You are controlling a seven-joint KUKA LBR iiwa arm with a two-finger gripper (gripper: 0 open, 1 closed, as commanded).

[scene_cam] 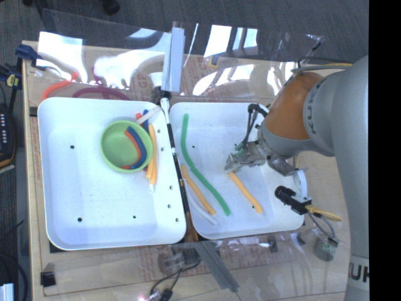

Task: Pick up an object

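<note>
A long green strip [202, 168] lies slantwise in the right bin [213, 121], between two orange sticks [245, 193].

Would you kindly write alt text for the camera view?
The grey arm's gripper hovers low in the right bin, near an orange stick and a green strip. The left bin holds a green bowl.

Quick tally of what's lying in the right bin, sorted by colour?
Green: 1, the long green strip.
Orange: 2, the orange stick near the divider and the orange stick below the gripper.
Total: 3.
</note>
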